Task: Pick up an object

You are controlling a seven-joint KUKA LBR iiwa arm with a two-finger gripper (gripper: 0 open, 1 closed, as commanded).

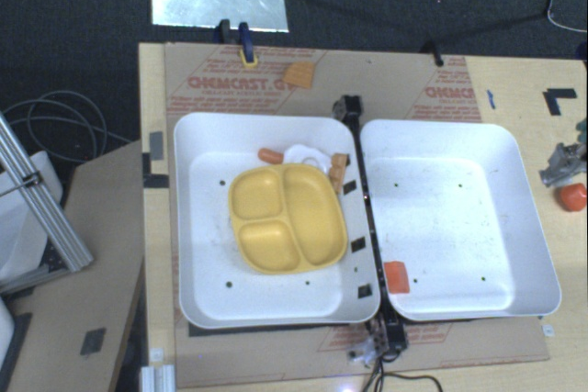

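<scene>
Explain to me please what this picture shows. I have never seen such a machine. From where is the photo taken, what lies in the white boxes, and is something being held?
The photo comes from one fixed camera above a workbench, looking down at a slant. The machine is a robot arm with a two-finger gripper; it reaches in from the right side. At the right edge you see a grey metal part with an orange piece under it, probably the arm's end, but it is cut off and too small to say whether it grips anything.

Two shallow white bins sit side by side. The left bin holds a yellow divided plate, a small orange sausage-shaped toy, a white object partly hidden behind the plate, and a small tan piece. The right bin holds an orange block in its near left corner.

The robot's job is to pick up one object.
</scene>
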